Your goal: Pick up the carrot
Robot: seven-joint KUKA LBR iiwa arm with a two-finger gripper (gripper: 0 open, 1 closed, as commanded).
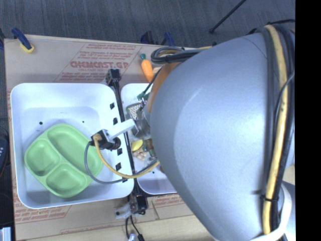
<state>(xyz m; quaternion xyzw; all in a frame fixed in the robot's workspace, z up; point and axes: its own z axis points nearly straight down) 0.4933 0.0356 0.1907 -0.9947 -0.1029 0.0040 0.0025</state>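
I see left bin (30,97) holding green 3-compartment tray (57,159). Right bin (131,92) mostly hidden under arm (220,134). Carrot (146,69) lies on cardboard (75,64) just beyond right bin. Gripper state: cannot tell. Grey carpet (100,6) beyond bench.

Brown cardboard sheet (95,64) with red print covering the bench, dark grey carpet (100,9) beyond it, blue clamp (22,39) at the cardboard's far left corner.

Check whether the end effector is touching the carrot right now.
Cannot tell. In the camera view the carrot lies on the cardboard beyond the right bin's far rim, but the arm's grey body covers the end effector, so neither contact nor gap shows.
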